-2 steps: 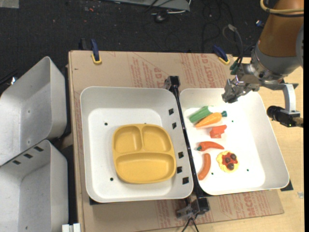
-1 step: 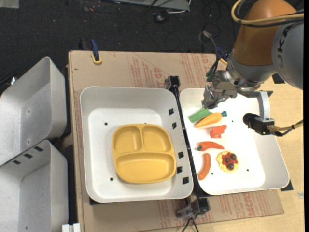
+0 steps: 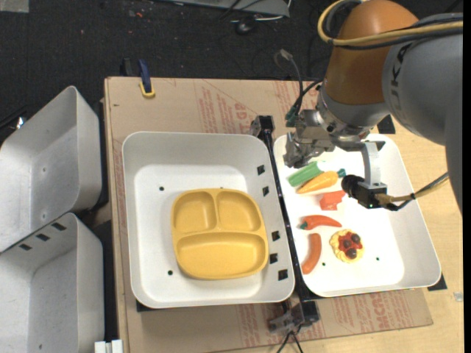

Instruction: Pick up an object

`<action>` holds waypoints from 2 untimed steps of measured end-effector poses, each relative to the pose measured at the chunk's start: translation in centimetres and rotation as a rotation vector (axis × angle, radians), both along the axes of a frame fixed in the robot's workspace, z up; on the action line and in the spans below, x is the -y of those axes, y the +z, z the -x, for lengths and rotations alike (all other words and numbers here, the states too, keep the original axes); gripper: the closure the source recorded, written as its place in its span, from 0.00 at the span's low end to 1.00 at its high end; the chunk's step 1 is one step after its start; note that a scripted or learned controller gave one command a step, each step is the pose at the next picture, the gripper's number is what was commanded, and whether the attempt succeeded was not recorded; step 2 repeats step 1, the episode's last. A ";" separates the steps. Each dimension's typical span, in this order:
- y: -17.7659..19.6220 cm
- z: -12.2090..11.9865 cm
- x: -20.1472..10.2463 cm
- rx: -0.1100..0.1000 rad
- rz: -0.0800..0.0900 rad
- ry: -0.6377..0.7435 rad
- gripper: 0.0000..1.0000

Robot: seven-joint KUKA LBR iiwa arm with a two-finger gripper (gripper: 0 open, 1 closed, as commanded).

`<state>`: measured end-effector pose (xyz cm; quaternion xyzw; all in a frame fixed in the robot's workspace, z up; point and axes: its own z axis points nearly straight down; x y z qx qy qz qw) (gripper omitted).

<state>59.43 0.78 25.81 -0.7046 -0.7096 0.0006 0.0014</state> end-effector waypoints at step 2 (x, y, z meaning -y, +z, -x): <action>-1.2 0.3 -4.3 0.000 0.001 -0.001 1.00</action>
